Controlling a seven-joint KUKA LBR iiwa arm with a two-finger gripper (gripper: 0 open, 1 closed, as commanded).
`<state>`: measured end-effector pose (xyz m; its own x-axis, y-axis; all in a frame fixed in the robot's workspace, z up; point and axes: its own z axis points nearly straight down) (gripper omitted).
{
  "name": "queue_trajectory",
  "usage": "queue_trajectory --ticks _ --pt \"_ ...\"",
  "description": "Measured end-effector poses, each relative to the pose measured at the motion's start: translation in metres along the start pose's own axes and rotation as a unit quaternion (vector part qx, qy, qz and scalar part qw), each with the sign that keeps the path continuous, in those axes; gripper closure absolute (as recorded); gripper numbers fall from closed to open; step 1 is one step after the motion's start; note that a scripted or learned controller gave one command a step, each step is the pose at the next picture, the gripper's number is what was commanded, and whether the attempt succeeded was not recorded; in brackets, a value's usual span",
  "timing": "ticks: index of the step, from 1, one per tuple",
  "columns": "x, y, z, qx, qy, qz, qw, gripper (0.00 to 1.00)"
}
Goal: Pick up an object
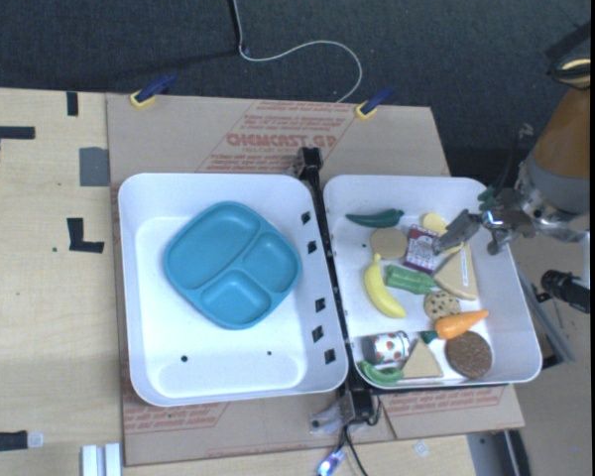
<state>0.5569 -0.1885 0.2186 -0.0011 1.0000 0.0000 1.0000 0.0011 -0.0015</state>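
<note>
Beyond the right bin's [496,194] far-right corner, the arm [567,132] shows an orange band above a grey wrist; dark metal fingers [456,231] extend over that bin.

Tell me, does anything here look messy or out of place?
Somewhat: the toy food is jumbled in the right bin, with the banana and carrot touching neighbours. The blue plate sits askew in the left bin.

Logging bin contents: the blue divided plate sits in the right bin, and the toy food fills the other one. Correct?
Not quite. The camera view shows the blue divided plastic plate in the left white bin; the toy food, such as the yellow banana, fills the right white bin.
</note>
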Motion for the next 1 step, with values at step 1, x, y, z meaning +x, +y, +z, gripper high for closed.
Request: queue_trajectory --ticks 1 --pt "-0.0088 -0.0214 -0.0651 -0.003 -0.001 0.000 1.0000 0.00"
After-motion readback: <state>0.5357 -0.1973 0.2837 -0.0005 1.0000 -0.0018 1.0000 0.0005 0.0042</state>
